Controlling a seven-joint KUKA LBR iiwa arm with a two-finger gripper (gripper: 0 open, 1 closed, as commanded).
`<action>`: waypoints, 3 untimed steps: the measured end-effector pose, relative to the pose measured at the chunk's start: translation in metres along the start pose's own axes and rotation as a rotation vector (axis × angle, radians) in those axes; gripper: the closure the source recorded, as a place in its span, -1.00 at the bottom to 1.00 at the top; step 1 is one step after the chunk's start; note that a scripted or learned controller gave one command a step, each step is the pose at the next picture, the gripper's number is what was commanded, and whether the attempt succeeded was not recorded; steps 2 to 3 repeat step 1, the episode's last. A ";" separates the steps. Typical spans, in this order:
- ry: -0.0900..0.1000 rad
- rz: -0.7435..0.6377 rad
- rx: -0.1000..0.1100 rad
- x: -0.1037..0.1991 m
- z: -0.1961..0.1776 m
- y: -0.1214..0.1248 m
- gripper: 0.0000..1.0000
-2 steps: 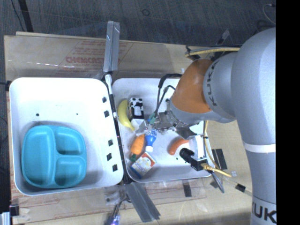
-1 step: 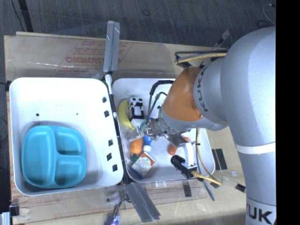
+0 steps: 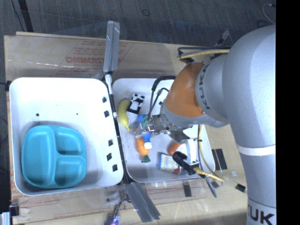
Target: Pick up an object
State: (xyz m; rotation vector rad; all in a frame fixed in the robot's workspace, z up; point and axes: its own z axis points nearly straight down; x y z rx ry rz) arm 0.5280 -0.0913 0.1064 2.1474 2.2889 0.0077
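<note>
Two white bins: left bin (image 3: 28, 93) one blue tray (image 3: 55, 157); right bin (image 3: 140, 175) one banana (image 3: 123, 115), one carrot (image 3: 141, 146); hand (image 3: 151, 124) aperture indeterminable.

This looks like a robotics lab. A big grey industrial arm (image 3: 243, 93) fills the right of the frame, reaching over two white bins (image 3: 56, 90) set on a plywood-topped table (image 3: 70, 50). Dark carpet (image 3: 164, 8) runs along the top, with cables (image 3: 206, 172) and tape marks at lower right.
</note>
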 end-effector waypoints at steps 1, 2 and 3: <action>-0.001 -0.062 0.007 -0.005 -0.099 0.071 1.00; -0.001 -0.062 0.007 -0.005 -0.099 0.071 1.00; -0.001 -0.062 0.007 -0.005 -0.099 0.071 1.00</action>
